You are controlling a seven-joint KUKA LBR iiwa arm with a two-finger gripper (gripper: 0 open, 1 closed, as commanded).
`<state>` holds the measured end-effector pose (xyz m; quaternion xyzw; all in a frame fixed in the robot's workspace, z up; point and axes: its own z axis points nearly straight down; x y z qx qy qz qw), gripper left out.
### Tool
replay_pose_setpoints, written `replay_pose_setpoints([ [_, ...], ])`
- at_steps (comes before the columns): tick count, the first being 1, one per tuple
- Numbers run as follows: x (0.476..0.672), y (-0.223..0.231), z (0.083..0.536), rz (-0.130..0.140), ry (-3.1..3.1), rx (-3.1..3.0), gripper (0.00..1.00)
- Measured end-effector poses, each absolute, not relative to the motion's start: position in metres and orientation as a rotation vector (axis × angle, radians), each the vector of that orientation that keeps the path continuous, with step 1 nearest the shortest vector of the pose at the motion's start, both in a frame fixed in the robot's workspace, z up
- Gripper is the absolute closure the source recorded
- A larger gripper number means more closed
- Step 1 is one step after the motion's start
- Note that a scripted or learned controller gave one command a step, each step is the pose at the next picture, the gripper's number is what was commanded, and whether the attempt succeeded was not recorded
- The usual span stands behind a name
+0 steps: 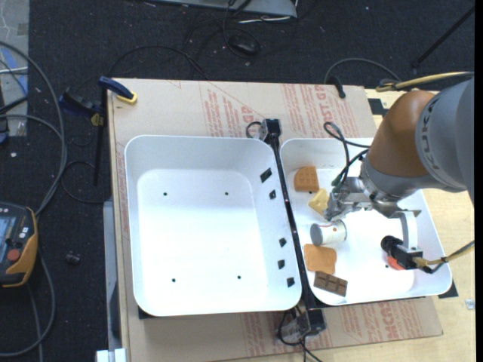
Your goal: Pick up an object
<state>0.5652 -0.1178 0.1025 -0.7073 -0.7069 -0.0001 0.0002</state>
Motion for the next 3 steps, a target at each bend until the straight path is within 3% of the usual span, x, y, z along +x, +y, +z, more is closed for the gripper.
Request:
replay_pose_setpoints([
  [1,0.565,-0.118,0.102,0.0,-2.22,-2.222,0.0],
  [2,0.565,-0.118,0.112,-0.001,-2.22,-2.222,1.0],
  [3,0.565,-0.118,0.112,0.0,-2.22,-2.222,0.0],
])
